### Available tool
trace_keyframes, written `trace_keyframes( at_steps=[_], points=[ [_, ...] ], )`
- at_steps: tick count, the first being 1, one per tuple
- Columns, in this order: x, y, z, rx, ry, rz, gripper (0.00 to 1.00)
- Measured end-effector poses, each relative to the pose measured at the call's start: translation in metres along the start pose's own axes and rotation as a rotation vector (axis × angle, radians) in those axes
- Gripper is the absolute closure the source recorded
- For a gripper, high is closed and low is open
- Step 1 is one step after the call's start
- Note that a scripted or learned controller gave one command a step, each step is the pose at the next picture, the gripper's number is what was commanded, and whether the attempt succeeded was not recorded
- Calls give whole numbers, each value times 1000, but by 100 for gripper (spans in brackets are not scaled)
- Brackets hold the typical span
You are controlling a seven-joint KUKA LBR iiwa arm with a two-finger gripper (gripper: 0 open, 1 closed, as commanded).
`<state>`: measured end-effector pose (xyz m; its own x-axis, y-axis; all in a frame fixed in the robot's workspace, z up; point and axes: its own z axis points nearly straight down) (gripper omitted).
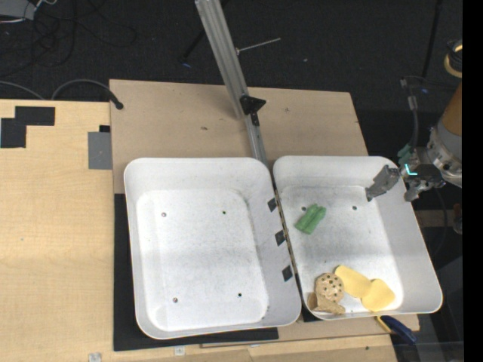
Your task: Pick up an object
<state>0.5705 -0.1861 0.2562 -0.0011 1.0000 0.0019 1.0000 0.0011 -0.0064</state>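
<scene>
Three things lie in the right bin point(392, 225) for you to choose from: a green block point(310, 219) near the middle, toward the divider, and, in the near corner, a yellow piece point(365, 288) with a tan dotted piece point(328, 291) just beside it. The left bin point(196, 240) has nothing to pick.

Your claw point(396, 179) hangs at the far right edge of the right bin, above the rim, well apart from all three things. Its two fingers look spread open with nothing between them, though they are small in this view, so take this as my reading.

I think the green block is your best target. It lies alone, with bare floor on every side, so the fingers can come down around it without pushing a neighbour. The yellow and tan pieces touch each other and sit close to the bin wall, which may block one finger.

Move first over the block, and turn the wrist so that the fingers close across its short side. Then go down straight until the tips are near the floor, close slowly, and lift only after the grip is firm.
</scene>
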Motion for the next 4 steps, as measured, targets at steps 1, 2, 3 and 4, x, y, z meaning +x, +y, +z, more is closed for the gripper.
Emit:
trace_keyframes(
  at_steps=[1,2,3,4],
  points=[
    [0,1,-2,-4,-1,0,0],
    [1,-2,41,1,0,1,0],
    [1,-1,106,2,1,2,0],
    [2,-2,160,2,1,3,0]
  ],
)
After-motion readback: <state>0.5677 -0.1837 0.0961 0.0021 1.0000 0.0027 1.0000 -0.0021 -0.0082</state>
